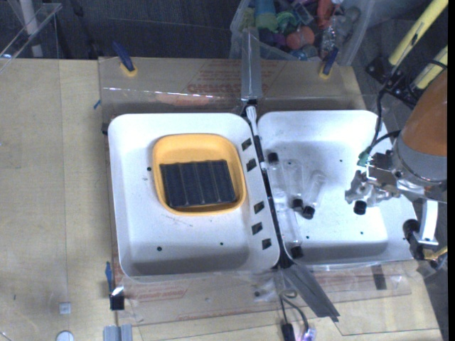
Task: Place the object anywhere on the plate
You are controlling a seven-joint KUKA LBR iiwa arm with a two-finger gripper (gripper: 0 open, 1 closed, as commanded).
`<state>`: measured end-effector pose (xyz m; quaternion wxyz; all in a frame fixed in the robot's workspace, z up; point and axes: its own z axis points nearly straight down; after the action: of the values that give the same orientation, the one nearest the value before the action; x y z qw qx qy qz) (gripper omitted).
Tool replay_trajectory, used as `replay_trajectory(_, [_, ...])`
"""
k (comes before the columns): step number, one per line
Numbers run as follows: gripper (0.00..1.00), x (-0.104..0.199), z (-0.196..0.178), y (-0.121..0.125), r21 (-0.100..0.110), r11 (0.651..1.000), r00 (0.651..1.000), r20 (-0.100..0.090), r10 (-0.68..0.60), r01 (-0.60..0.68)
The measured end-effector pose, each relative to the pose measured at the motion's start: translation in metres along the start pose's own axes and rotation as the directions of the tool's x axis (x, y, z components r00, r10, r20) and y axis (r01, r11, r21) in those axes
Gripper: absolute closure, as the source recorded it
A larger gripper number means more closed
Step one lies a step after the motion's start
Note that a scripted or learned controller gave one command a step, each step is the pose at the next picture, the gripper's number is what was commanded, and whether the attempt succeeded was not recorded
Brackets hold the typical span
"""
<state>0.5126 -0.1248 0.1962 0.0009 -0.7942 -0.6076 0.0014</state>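
Observation:
A yellow plate [162, 155] with rounded corners lies in the left bin [135, 233]. A dark, ribbed rectangular object [197, 183] rests flat on the plate and covers most of its middle. My gripper [359, 194] hangs over the right side of the right bin [341, 130], far from the plate, with the grey arm and its orange band [432, 123] behind it. Nothing shows in the gripper.
A divider with black tabs [257, 190] runs between the two bins. Clear pieces with small black caps [304, 206] lie in the right bin near its left wall. A tub of colourful toys [298, 9] stands behind the bins.

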Motion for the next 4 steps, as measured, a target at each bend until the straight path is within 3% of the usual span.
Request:
replay_trajectory(1, [0.00, 0.000, 0.000, 0.000, 0.000, 1.000, 1.000, 0.000, 0.000, 0.000])
replay_trajectory(2, [0.00, -0.041, -0.032, 0.025, -0.005, 0.983, 0.983, 0.001, -0.184, 0.184])
replay_trajectory(3, [0.00, -0.089, -0.044, 0.043, -0.006, 0.917, 0.917, 0.003, -0.399, 0.399])
replay_trajectory(4, [0.00, -0.078, -0.067, 0.082, -0.008, 0.803, 0.803, 0.006, -0.596, 0.596])
